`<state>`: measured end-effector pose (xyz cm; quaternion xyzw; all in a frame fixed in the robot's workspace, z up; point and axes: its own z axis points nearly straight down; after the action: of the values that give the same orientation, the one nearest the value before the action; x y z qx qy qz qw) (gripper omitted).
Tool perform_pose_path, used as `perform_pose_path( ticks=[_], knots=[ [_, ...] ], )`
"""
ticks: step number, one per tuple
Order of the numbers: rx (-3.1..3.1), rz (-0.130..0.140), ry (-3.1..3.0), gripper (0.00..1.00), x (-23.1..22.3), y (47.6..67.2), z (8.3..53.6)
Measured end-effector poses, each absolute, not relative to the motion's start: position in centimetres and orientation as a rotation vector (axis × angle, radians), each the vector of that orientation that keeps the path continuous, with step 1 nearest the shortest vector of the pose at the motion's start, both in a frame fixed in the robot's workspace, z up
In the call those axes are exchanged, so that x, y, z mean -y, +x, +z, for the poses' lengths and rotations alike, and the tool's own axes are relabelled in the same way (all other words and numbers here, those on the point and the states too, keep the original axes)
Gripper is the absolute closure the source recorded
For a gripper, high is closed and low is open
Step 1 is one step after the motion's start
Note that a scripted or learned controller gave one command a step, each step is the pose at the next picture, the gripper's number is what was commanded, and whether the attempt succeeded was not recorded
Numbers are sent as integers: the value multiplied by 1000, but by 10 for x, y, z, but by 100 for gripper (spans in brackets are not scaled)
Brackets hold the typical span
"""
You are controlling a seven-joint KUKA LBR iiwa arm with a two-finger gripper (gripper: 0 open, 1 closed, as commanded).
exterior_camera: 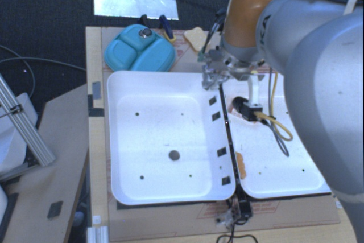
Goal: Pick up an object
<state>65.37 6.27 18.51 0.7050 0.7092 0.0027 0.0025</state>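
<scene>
Grey disc (174, 155): one, small, flat on the floor of the left bin (122, 122), nearer that bin's front wall than its back.

Blue divided tray (140, 51): one, on the bench behind the left bin; touching its back rim or just clear, cannot tell.

Tan scrap (195, 37): one, behind the left bin's back right corner, shape hard to make out.

Gripper (211, 78): over the left bin's back right corner; spread or clamped, cannot tell.

Orange-brown strip (240, 165): one, just right of the left bin's right wall, in the right bin (296, 179), partly covered by the arm (318, 65).
</scene>
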Motion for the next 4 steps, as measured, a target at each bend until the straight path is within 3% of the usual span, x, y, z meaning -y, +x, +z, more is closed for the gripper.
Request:
perform_pose_path(
  ticks=[1, 2, 3, 4],
  knots=[
    [-2231, 3, 2213, 100, -115, 669, 136],
    [-2232, 0, 2215, 100, -142, 590, 160],
    [-2227, 1, 2215, 100, -146, 661, 88],
    [-2226, -7, 2224, 100, -155, 583, 83]
  ],
)
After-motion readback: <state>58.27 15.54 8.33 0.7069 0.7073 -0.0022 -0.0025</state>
